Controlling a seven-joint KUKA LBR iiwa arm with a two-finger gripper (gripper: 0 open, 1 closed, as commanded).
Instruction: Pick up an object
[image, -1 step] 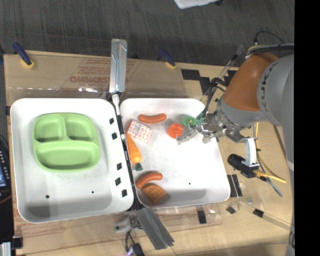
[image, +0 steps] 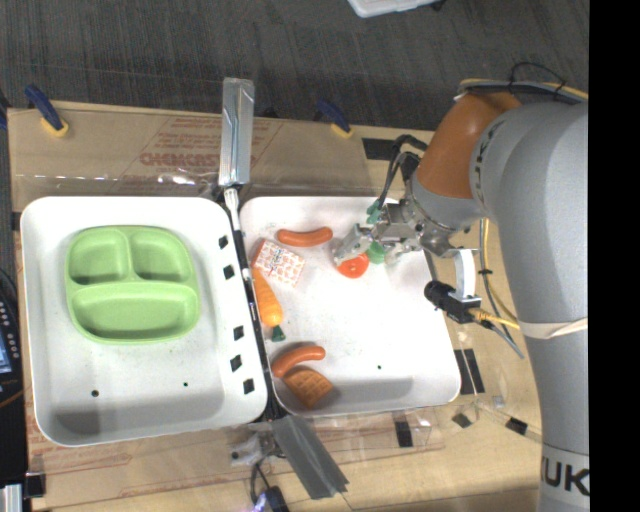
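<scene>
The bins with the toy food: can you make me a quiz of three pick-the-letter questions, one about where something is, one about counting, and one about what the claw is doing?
1. Where is the green divided plastic tray?
A. In the left white bin
B. In the right white bin
C. On the floor

2. How many toy sausages lie in the right bin?
A. None
B. Two
C. Five

3. What is the claw doing?
A. Lifting the green tray
B. Reaching over the left bin
C. Sitting low in the right bin by the small red round toy

Answers: 1 A, the tray sits in the left bin. 2 B, one sausage lies near the far wall and another near the front. 3 C, the claw is right beside the red toy, though I cannot tell if it grips it.
</scene>
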